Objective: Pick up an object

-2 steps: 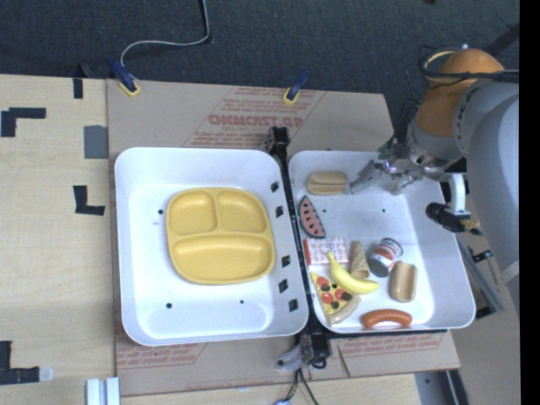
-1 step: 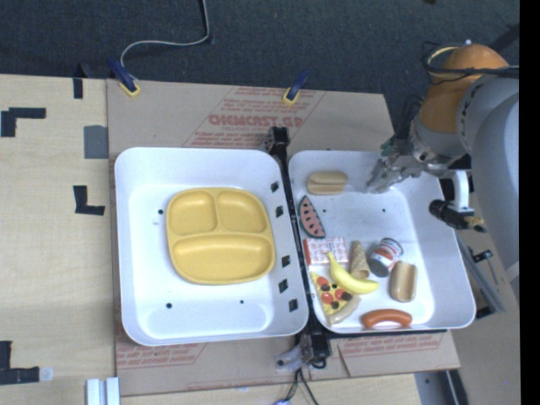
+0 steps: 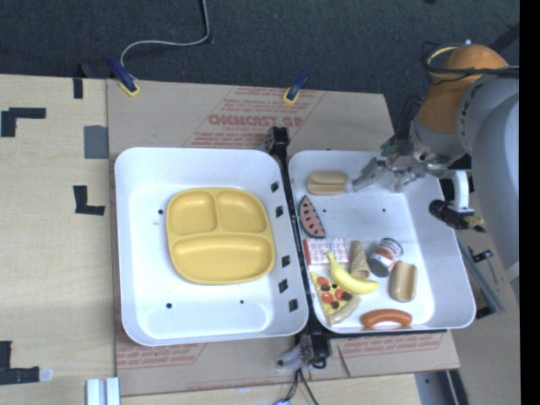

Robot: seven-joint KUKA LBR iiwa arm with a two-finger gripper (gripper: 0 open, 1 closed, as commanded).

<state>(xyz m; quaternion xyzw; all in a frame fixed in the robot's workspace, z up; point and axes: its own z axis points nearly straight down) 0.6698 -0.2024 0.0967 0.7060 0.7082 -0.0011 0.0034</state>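
So, step in hand: closing in on something to lift from the right bin (image 3: 422,226), judging by where the arm sits.
Claw: the gripper (image 3: 381,172) hangs over the bin's far edge, its two fingers spread apart with nothing between them.
Nearest thing: a bread roll (image 3: 327,182), lying flat just beside the fingertips, near the far left corner of that bin.
Other candidates: a watermelon slice (image 3: 310,218), banana (image 3: 349,278), pizza slice (image 3: 332,297), small can (image 3: 385,256), hot dog bun (image 3: 403,280) and sausage (image 3: 386,318) (all crowded toward the near half, several touching).
Best choice, I judge: the bread roll, since it lies apart from the clutter.
How to do it well: centre the fingers across the roll's short width, drop low, then close; stay off the bin wall behind it.
Left bin (image 3: 135,226): holds a yellow divided tray (image 3: 221,234), not needed now.
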